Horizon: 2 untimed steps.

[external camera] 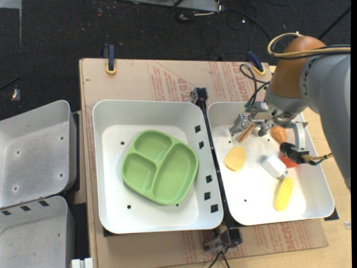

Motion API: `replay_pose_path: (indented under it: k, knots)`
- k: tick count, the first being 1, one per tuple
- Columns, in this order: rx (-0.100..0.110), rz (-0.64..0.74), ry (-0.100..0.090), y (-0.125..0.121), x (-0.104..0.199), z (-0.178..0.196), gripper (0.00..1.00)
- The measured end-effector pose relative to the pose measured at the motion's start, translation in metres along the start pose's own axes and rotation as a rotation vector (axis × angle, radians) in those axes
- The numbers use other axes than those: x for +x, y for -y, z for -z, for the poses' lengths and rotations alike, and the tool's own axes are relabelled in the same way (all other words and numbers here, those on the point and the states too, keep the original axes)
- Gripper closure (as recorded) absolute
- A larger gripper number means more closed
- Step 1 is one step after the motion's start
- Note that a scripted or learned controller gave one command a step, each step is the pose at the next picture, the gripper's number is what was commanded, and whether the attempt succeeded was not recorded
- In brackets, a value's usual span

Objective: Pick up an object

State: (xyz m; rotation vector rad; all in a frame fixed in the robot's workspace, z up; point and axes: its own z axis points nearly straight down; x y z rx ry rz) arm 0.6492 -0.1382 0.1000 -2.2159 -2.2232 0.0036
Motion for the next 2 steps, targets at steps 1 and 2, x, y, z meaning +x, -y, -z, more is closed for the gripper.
replay_pose_path:
  k: [1,2]
  knots:
    - [-0.006,0.0,0.001,-0.002,0.0,0.015,1.0]
    - [-0.011,-0.004,0.002,-0.004,-0.007,0.077,1.0]
